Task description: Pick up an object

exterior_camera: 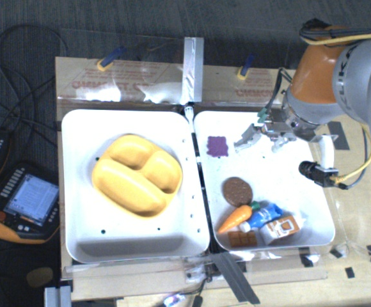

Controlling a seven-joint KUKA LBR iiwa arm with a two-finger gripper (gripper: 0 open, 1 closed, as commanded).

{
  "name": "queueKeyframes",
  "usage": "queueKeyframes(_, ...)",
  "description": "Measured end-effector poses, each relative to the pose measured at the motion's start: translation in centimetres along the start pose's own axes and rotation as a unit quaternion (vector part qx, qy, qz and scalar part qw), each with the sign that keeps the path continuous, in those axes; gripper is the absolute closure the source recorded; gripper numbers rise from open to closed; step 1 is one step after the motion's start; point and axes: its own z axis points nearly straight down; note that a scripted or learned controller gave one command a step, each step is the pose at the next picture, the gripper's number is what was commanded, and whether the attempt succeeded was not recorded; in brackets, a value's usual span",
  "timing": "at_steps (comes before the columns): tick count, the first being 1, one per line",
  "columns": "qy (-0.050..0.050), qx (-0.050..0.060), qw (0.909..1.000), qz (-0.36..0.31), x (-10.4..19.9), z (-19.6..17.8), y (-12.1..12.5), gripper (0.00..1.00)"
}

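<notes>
My gripper (pixel 262 139) hangs over the upper middle of the right bin (pixel 313 200), its two fingers spread apart and nothing between them. A purple square piece (pixel 217 146) lies to its left near the divider. Lower down sit a brown round cookie (pixel 237 190), an orange carrot (pixel 234 219), a blue and white packet (pixel 263 215), a small orange and white carton (pixel 283 228) and a brown chocolate bar (pixel 242 239), clustered at the bin's front.
The left bin (pixel 77 229) holds a large yellow banana bunch (pixel 137 174). A central rim (pixel 198 171) divides the two bins. A black cable and connector (pixel 320 171) hang from the arm over the right bin's right side. Pendants lie off the bench at left.
</notes>
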Motion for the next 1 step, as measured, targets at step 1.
queueKeyframes(1,-0.001,-0.005,1.0,-0.003,0.94,10.68,-5.06,0.0)
